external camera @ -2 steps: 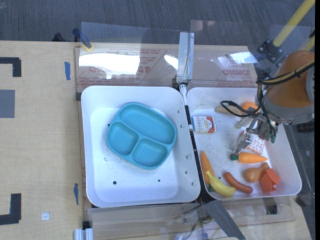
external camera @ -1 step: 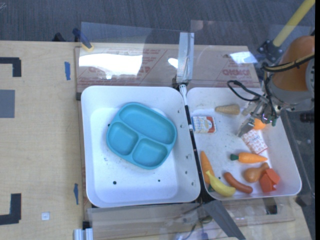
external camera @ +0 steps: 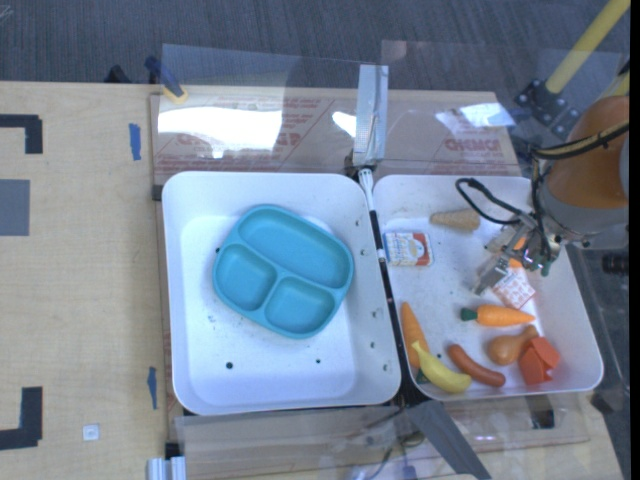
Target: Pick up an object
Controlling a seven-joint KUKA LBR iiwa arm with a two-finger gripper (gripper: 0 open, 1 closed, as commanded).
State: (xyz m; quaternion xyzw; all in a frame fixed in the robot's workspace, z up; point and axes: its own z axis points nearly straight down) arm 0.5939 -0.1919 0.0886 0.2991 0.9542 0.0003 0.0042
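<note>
My gripper hangs low over the right bin, near its right middle. Just below it lies a small white and red packet, and an orange carrot lies below that. A small orange shape shows by the gripper's tip, and I cannot tell whether it is held. To the gripper's left lie a beige bread stick and a white packet with a red label. The arm's orange band is at the right edge.
Along the right bin's front lie a second carrot, a yellow banana, a brown sausage, a tan pear and a red block. The left bin holds a blue divided plate.
</note>
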